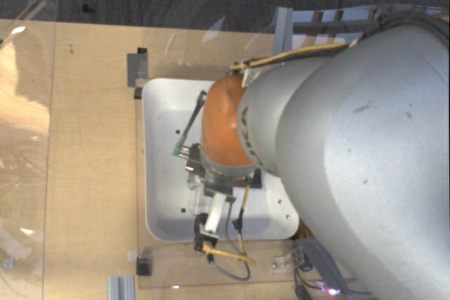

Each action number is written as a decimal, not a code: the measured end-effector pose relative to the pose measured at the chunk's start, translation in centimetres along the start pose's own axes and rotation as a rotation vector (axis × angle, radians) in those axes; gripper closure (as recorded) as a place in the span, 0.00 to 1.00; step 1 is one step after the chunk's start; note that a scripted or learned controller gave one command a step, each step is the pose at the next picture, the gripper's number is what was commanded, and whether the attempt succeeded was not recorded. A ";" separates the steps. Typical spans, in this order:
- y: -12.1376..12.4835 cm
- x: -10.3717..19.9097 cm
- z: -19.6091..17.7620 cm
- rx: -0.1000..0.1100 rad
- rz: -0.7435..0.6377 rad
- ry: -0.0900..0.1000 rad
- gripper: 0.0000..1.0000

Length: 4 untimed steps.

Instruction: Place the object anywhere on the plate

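My arm's large grey body and orange band (221, 126) cover most of the white bin (162, 151). The gripper (211, 183) points down below the orange band, over the near middle of that bin, and the wrist hides its tips. On the bare left strip of the bin floor I see only a few small dark specks. The arm hides anything lying under or to the right of it, and I see neither a plate nor a loose object.
The bin rests on a wooden bench (84, 151) with grey brackets at its far left corner (138, 67) and near left corner (143, 265). A clear sheet lies over the bench's left side. A metal frame (316, 17) stands at the back right.
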<state>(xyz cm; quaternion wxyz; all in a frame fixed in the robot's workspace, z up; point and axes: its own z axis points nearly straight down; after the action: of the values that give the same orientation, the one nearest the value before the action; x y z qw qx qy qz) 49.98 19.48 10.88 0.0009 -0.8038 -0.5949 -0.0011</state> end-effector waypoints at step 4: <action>4.7 5.9 -32.6 -0.020 -0.925 0.001 1.00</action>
<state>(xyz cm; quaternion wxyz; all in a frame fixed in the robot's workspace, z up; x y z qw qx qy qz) 56.13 23.64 43.51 -0.0070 -0.4538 -0.8911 -0.0073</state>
